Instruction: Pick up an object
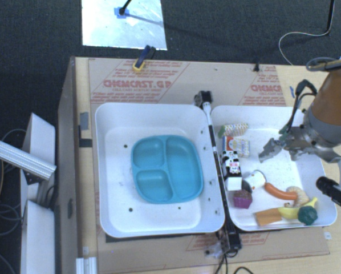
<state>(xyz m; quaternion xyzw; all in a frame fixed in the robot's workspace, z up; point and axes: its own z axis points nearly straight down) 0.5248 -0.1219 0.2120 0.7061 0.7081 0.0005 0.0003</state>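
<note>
In the right bin [330, 214], carrot [280, 192] below the hand [271, 149], apart

Dark carpet [33, 27] surrounds the bench [159, 79]; a shiny sheet [102, 21] lies beyond it.

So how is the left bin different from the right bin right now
The left bin holds a single thing, a blue divided tray lying flat near its middle; the right bin holds many small items, such as a carrot and a banana, mostly along its left and near sides. The gripper hangs over the right bin, not over the left bin. Both are shallow, white and side by side.
</note>
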